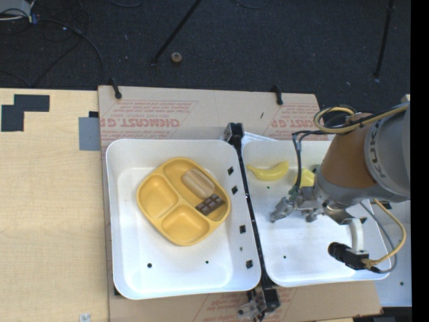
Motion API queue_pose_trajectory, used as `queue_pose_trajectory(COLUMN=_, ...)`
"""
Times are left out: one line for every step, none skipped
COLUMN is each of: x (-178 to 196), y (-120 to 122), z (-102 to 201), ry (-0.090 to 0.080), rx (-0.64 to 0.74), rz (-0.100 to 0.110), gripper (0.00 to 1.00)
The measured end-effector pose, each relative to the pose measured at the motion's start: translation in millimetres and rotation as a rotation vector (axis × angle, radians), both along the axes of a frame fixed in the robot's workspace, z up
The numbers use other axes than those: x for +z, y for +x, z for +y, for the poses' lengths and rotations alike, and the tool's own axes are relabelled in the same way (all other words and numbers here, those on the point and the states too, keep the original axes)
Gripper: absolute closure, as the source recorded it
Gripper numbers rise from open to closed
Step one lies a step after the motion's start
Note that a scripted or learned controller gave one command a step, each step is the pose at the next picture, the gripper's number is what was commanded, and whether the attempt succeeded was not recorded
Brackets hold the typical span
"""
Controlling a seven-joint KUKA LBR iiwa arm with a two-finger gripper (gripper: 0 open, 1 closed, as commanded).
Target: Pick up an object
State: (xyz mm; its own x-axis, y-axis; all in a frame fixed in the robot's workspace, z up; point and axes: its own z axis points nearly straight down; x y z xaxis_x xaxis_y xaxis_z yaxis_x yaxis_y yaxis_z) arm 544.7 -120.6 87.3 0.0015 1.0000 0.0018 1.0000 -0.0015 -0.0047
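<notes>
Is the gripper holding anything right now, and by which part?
Nothing shows between the fingers of the gripper; it hangs over the right bin, below the banana.

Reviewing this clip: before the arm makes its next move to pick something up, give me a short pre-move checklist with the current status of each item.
1. Target within reach: a yellow banana-shaped object lies in the right bin, near its far edge. Ok.
2. Gripper positioned over the right bin: ok, it sits nearer than the banana-shaped object, not on it.
3. Object held: nothing seen in the gripper. Not ok.
4. Finger state: cannot tell.
5. Second yellow object partly hidden behind the arm: identity cannot tell.
6. Left bin's yellow tray with its two items is apart from the arm: ok.
</notes>
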Motion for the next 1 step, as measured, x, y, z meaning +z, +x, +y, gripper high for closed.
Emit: queue_pose_trajectory(x=10.9, y=0.4, z=-0.8, ry=0.0, rx=-0.003, rz=0.0, gripper=1.0)
